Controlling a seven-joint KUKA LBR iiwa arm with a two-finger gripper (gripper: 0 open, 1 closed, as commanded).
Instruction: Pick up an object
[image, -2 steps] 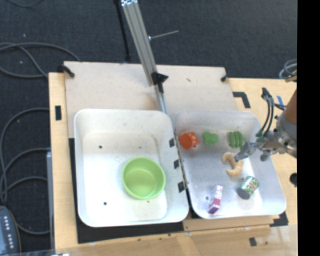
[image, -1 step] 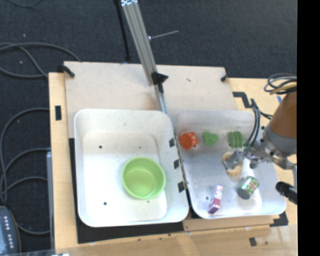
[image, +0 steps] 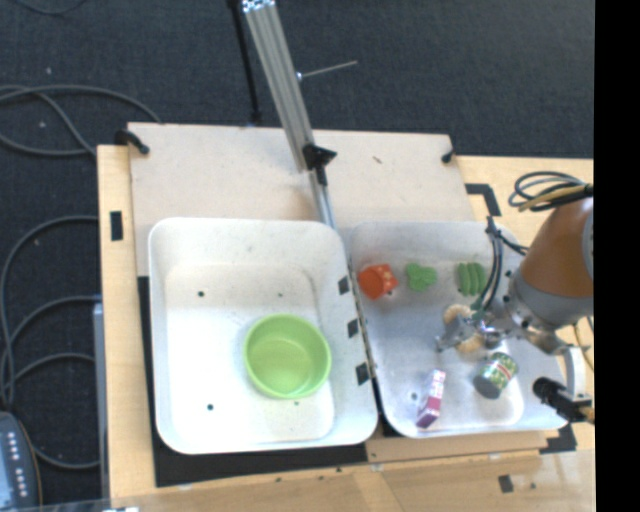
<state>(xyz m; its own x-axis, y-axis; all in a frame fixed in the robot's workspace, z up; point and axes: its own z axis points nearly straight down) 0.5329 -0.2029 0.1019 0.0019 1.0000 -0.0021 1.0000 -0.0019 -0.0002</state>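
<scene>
I read off colours: bins (image: 180, 260) white | bowl (image: 288, 356) lime green | toy (image: 376, 281) orange-red | two lumps (image: 421, 277) green | carton (image: 432, 397) pink and white (small) | can (image: 496, 375) green-grey | arm (image: 560, 262) orange band

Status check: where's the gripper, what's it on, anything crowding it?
Gripper low in right bin, over a tan object. Grasp unconfirmed. Small can close by.

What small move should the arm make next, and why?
Probably a short descent straight down. The hand hovers in the right bin over a small tan object, with the can close beside it. Going straight down should reach the tan object without pushing the can.
</scene>
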